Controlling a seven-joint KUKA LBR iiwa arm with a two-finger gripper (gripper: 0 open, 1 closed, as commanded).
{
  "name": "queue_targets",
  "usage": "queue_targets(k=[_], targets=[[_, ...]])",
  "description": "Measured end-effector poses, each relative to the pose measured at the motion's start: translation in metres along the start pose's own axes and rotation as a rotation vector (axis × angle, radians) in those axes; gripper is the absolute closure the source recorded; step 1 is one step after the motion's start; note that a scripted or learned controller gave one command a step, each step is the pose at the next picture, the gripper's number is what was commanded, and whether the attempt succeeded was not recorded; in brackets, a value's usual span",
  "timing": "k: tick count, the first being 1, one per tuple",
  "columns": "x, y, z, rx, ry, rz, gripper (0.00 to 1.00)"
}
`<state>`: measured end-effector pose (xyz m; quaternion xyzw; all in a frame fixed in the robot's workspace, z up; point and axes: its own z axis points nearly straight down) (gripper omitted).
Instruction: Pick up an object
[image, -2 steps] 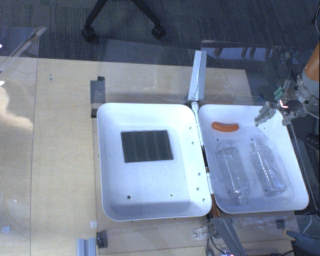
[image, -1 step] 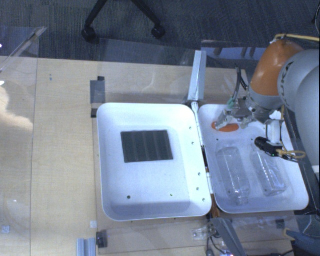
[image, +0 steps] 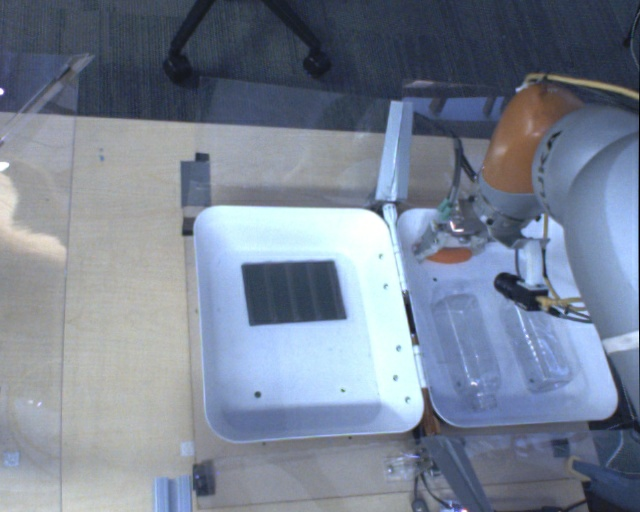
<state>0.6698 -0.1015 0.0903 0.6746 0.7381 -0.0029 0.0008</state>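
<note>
I see my gripper (image: 447, 232) over an orange object (image: 452, 254) near the right bin's (image: 600, 405) far-left corner; jaw state unclear.

Pale wooden bench (image: 110, 330), dark carpet floor (image: 420, 40), black office chair base (image: 245, 40) on casters, clear panel (image: 40, 100) at left

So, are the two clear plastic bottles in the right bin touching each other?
Apart. The camera view shows a strip of bare white bin floor between the left bottle and the right bottle along their whole length.
</note>
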Motion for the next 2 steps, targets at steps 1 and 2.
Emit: queue_targets(k=[1,2], targets=[[0.0,0.0,-0.008,0.005,-0.001,-0.003,1.0],[0.046,0.005,-0.095,-0.009,0.004,-0.088,1.0]])
